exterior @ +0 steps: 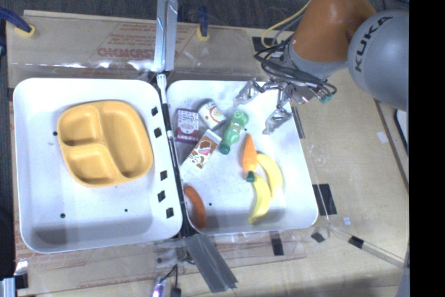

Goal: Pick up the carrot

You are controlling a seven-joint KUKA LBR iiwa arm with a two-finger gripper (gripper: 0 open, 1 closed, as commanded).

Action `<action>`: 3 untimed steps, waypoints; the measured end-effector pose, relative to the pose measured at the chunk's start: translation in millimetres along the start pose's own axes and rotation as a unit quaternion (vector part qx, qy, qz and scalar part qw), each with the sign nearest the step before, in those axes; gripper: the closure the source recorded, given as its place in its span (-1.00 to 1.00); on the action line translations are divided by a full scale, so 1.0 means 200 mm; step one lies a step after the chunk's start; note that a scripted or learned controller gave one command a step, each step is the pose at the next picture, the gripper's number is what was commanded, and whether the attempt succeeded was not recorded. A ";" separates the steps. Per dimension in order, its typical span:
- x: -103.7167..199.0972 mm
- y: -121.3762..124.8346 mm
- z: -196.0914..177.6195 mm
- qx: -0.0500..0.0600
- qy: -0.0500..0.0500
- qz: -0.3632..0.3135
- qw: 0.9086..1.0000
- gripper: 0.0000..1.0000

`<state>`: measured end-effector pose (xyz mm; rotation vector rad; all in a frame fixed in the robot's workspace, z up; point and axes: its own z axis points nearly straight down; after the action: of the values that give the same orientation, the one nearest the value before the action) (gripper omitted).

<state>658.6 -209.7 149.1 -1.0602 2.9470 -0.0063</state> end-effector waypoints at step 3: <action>0.21 0.20 0.04 -0.006 0.003 -0.248 0.969 -1.00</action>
<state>600.7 -206.8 140.7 -1.7641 2.6012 0.0057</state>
